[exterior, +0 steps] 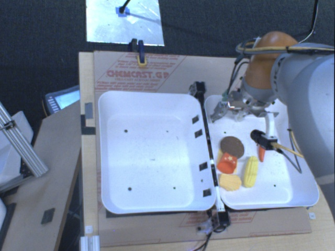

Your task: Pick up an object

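Several small things lie in the right bin (301, 195). A brown round disc (232, 146) sits near the bin's middle. Just below it are a red-orange piece (227, 163) and a pale yellow lump (230, 182). A yellow corn cob (250, 171) lies to their right, and a small orange carrot-like piece (261, 153) lies above the cob. My gripper (219, 112) hangs low over the bin's far left corner, apart from all of these, with nothing visible in it.
The left bin (112, 140) lies beside the right one, with a black clipped divider (205, 140) between them. The grey arm (306, 98) with its orange band covers the right bin's far right side. A shiny sheet (124, 14) lies beyond the bench.
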`<action>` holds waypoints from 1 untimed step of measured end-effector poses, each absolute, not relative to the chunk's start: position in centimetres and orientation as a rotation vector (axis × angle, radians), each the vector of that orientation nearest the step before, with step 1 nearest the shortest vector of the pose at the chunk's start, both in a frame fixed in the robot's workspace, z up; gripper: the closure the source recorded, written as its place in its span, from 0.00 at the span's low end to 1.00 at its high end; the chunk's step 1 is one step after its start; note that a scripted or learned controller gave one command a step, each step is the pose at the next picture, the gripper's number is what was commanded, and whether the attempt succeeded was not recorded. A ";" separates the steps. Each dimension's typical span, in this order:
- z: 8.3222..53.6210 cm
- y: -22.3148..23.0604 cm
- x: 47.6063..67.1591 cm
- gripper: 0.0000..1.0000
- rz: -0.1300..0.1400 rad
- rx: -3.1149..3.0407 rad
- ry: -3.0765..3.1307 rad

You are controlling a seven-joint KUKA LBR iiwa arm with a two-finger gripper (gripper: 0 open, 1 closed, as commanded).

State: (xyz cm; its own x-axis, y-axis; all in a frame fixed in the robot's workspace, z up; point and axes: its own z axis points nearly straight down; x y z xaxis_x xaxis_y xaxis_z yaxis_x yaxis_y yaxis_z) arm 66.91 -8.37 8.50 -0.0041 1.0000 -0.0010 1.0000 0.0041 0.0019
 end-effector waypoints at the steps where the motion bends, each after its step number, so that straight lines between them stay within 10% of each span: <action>1: 8.5 -8.5 66.9 0.00 0.001 2.217 2.223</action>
State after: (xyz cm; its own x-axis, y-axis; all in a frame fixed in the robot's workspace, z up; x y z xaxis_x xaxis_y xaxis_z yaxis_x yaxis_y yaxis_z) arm 66.91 -8.47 8.51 -0.0028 1.0000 -0.0010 1.0000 0.0028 0.0024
